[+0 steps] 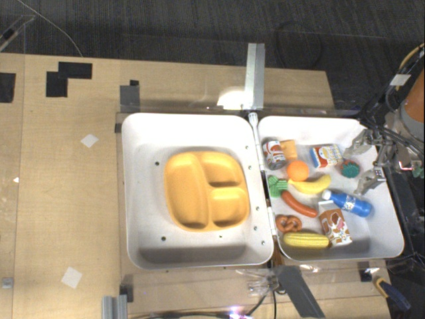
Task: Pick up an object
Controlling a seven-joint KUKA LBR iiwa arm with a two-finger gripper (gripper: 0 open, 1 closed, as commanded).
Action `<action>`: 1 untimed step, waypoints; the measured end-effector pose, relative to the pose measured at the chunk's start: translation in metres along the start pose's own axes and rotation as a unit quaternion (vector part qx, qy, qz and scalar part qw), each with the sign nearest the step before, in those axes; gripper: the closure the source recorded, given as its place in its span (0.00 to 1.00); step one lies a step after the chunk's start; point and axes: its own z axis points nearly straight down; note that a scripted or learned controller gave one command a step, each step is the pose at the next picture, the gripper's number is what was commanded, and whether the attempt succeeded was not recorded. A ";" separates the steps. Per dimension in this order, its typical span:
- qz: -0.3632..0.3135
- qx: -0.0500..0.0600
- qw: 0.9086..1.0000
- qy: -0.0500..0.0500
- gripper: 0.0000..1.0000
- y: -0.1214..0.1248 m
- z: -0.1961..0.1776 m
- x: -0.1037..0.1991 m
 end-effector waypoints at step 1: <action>0.008 0.000 1.000 -0.003 0.00 0.002 -0.025 -0.064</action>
